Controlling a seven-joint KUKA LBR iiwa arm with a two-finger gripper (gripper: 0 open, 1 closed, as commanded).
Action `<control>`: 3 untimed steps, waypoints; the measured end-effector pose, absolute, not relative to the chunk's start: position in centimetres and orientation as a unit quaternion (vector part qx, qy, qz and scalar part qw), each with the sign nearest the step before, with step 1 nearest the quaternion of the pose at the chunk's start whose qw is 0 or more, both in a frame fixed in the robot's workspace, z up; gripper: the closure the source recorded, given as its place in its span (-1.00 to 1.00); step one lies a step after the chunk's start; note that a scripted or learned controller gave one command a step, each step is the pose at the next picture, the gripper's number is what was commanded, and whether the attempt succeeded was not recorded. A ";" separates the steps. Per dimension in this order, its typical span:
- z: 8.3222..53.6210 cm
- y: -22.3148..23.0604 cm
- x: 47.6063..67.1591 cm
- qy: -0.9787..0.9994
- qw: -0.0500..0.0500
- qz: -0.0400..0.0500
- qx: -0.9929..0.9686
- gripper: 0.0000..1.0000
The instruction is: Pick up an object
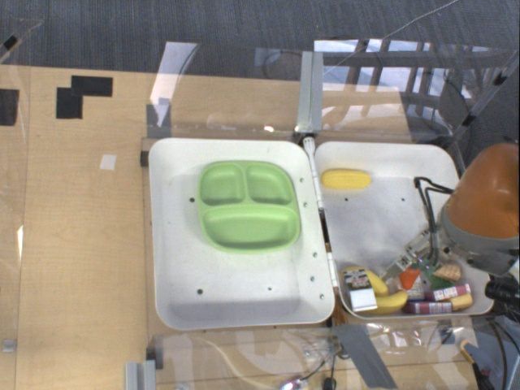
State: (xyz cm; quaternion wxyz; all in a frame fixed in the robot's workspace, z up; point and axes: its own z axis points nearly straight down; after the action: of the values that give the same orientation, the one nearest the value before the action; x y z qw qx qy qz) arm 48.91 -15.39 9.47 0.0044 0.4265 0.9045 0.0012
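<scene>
the arm (487,210) hangs low over the right bin (382,218), its orange band bulging at the near right corner, with the gripper (422,254) down among the clutter. i can't tell what state the claw is in; the wrist hides it. the pile sits along the near edge: a banana (388,299), a small box (360,289), a red piece (409,279), a dark tube (435,305). a yellow corn-like piece (346,179) lies apart at the far side. the left bin (171,283) bears a green divided plate (247,205). i'd say it's at the reach-in stage; next it needs a clean closing on one item and a straight lift
</scene>
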 end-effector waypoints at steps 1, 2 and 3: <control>9.1 -16.8 49.1 0.825 0.003 0.004 0.564 -1.00; 9.3 -10.6 50.2 0.853 0.013 0.004 0.521 -1.00; 9.1 -9.1 54.0 0.731 0.006 0.005 0.683 -1.00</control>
State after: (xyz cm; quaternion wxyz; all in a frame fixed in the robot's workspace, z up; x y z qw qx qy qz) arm 53.98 -9.08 9.10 0.0062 0.6826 0.7307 0.0050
